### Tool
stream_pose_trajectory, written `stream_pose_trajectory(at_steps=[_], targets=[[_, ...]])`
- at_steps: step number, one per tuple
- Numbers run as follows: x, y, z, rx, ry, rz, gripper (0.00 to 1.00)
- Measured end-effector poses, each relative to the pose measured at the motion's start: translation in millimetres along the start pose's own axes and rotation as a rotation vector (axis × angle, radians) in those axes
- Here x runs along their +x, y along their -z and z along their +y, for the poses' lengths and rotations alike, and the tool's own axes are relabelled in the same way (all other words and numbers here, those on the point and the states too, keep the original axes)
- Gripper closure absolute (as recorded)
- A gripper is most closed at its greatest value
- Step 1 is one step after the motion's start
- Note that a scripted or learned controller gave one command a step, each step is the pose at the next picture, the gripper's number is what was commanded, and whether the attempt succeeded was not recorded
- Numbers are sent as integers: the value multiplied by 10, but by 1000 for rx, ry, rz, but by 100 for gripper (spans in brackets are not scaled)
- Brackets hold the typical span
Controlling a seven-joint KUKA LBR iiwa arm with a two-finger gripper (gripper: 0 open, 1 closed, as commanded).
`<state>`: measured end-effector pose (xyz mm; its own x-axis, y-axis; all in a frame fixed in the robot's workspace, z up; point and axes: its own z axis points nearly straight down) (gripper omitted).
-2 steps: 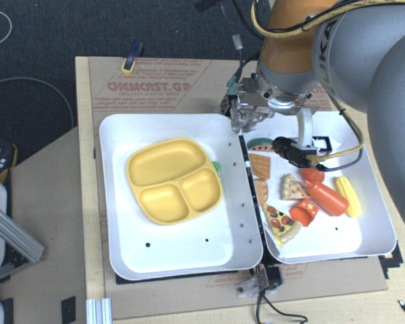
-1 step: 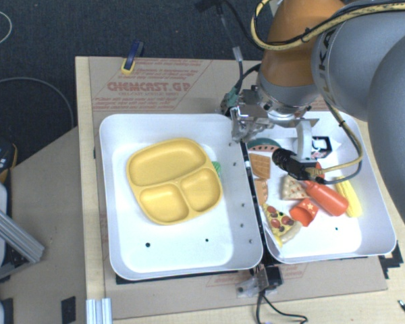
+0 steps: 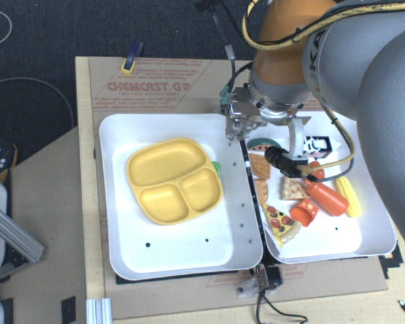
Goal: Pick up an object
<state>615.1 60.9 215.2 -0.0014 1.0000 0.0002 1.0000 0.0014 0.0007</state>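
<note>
My gripper [image 3: 237,128] hangs under the orange wrist band [image 3: 290,25], over the ridge between the two bins at their far end. The right bin [image 3: 337,238] holds toy food. There is a pizza slice [image 3: 281,221], a red sausage [image 3: 326,196], a small red piece [image 3: 304,212], a yellow corn cob [image 3: 349,196], a cracker [image 3: 293,189] and a tan bread slice [image 3: 259,165]. The gripper stands just beyond the bread slice, apart from the rest. A yellow divided plate [image 3: 174,179] lies in the left bin [image 3: 182,252].
A small green piece [image 3: 217,169] peeks out at the plate's right edge. The big grey arm [image 3: 371,79] covers the right bin's far right part. A black cable end [image 3: 278,158] hangs over the food. A blue-yellow clip [image 3: 130,57] sits at the bench's far edge.
</note>
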Motion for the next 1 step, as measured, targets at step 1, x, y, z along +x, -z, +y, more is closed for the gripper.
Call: stream_pose_trajectory(at_steps=[1], targets=[[-17, 16, 29, -1, -1, 0, 100]])
